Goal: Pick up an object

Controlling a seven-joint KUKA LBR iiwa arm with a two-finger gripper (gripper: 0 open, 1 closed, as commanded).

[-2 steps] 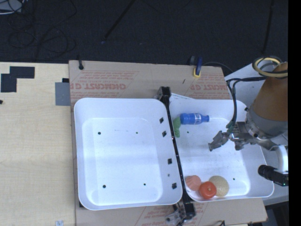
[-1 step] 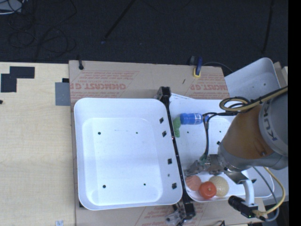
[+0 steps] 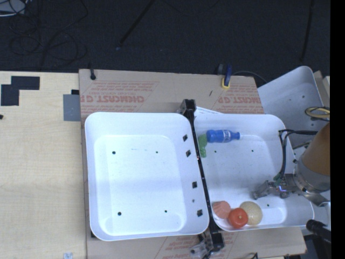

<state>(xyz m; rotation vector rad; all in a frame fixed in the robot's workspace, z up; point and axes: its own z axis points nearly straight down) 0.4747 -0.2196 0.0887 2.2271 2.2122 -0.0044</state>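
My gripper (image 3: 268, 190) hangs low inside the right bin (image 3: 253, 144), near its right wall, with the grey arm and its orange band behind it at the view's right edge. Just below and left of the gripper lie a beige round object (image 3: 252, 211), a red ball-like object (image 3: 237, 217) and a pink piece (image 3: 220, 208), bunched in the bin's near corner. A blue bottle (image 3: 222, 136) lies on its side at the bin's far end, with a green object (image 3: 202, 145) beside it against the divider. Nothing shows held in the gripper.
The left bin (image 3: 140, 182) stands beside the right one, joined by a black clamp rail (image 3: 195, 166). Both rest on a cardboard sheet (image 3: 129, 93) on the wooden bench. Cables run along the right bin's right wall.
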